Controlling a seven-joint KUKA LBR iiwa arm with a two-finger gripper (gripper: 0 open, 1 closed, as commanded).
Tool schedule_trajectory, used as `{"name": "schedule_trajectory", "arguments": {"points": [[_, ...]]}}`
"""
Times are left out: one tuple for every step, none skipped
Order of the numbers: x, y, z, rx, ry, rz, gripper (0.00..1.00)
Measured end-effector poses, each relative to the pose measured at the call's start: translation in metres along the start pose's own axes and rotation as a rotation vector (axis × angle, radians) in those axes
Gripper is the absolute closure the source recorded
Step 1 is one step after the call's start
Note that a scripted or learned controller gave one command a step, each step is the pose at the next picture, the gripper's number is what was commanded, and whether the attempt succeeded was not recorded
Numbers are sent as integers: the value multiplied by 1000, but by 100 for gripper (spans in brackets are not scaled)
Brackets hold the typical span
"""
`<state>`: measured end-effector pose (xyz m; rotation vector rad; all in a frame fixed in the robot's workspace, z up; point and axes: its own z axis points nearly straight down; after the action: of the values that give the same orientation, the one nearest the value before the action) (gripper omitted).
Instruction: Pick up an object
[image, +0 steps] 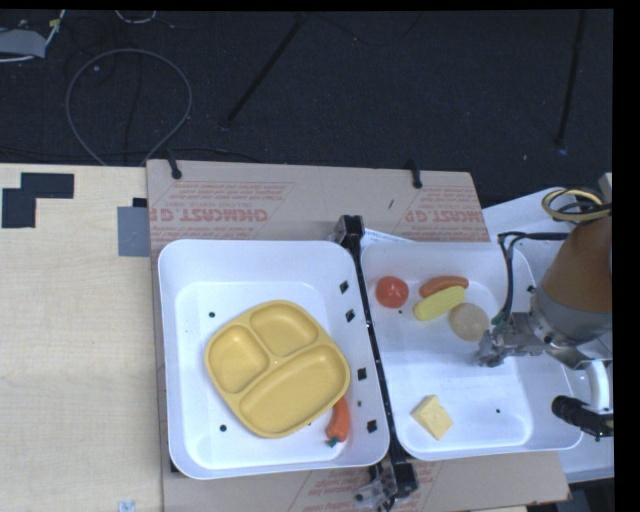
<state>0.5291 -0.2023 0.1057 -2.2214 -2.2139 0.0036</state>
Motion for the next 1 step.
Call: {"name": "schedule_trajectory", "arguments": {"points": [[0, 10, -57, -7, -3, -5, 100]]}}
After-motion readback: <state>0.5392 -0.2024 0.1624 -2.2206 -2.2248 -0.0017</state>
